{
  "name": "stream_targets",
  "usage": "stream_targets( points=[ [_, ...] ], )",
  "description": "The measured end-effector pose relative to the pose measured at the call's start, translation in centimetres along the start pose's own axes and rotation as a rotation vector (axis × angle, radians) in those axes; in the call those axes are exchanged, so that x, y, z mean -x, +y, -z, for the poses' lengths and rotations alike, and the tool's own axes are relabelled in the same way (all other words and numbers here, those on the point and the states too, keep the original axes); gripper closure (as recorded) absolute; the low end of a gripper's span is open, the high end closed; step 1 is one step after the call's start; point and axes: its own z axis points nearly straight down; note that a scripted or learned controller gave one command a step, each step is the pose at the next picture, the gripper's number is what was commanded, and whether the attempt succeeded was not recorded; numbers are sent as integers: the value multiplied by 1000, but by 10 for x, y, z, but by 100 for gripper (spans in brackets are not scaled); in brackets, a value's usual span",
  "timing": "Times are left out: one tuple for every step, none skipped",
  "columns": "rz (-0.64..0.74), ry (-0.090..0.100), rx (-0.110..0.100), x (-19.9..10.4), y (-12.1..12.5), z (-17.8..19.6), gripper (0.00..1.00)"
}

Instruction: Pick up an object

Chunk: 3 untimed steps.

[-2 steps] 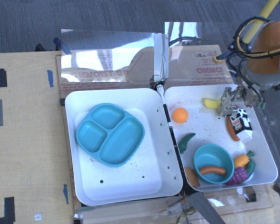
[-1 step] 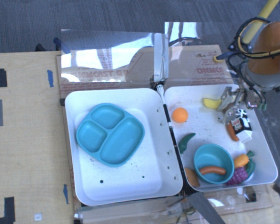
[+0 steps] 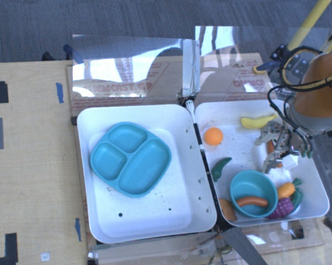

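Two shallow white bins sit side by side on the table. The left bin (image 3: 104, 217) holds a blue divided plate (image 3: 131, 158), lying flat toward its far left part, with a few dark specks on the bare floor near the bin's near edge.

The right bin (image 3: 235, 116) carries the loose objects. An orange ball (image 3: 213, 136) lies near its far left corner, just beside the wall shared with the left bin. A yellow banana (image 3: 257, 121) lies near the far edge, toward the right. A dark green leaf-shaped piece (image 3: 219, 167) rests close to the left wall, midway along it. A teal bowl (image 3: 253, 193) stands near the near edge with an orange-red sausage (image 3: 252, 201) lying inside it. Against the bowl's right side sit a small orange piece (image 3: 286, 190) and a purple bunch of grapes (image 3: 282, 207), close to the near right corner. A tan piece (image 3: 227, 209) lies at the bowl's left, by the near edge.

The end effector (image 3: 280, 145) hangs over the right side of the right bin, between the banana and the bowl, above something white and reddish too tangled to name. Whether it is wide or narrow cannot be told here.
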Motion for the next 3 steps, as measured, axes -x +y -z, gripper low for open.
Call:
stream_targets(
  points=[
    [2, -15, -2, 5, 1, 15, 100],
    [2, -12, -1, 4, 1, 13, 0],
    [-28, -2, 0, -11, 37, 0, 0]
  ],
)
